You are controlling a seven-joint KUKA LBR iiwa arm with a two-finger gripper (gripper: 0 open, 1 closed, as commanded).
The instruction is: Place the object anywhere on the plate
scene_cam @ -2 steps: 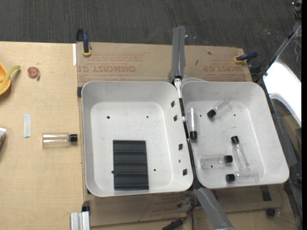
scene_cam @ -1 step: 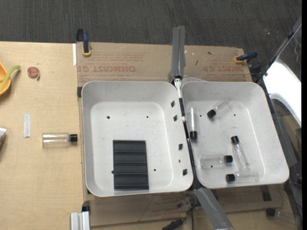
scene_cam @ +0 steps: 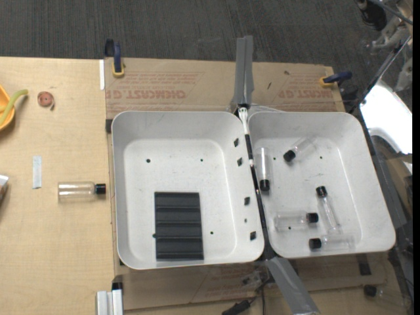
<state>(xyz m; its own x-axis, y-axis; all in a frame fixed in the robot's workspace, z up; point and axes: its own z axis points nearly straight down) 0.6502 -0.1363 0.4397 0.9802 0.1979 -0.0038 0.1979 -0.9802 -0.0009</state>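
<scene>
Two white bins sit side by side on cardboard [scene_cam: 197,87]. The left bin [scene_cam: 131,176] holds one dark ribbed plate [scene_cam: 178,226], lying flat near its front wall. The right bin [scene_cam: 367,176] holds five clear vials with black caps. One [scene_cam: 263,169] lies along the left wall and one [scene_cam: 296,149] lies near the back. One [scene_cam: 326,209] is in the middle, one [scene_cam: 293,222] lies beside it, and one [scene_cam: 331,243] rests at the front wall. All five are well apart from the plate. Their glass is hard to pick out against the white, so the caps give them away. A sixth vial [scene_cam: 79,189] lies on the bench [scene_cam: 52,241] to the left of the bins. Two clamps pin the cardboard, one [scene_cam: 113,52] at the back left and one [scene_cam: 333,79] at the back right. At the left edge a yellow bowl [scene_cam: 4,110] is cut off, with a small reddish disc [scene_cam: 44,99] near it. The gear [scene_cam: 380,8] in the top right corner is cut off and too tangled to make out.
</scene>
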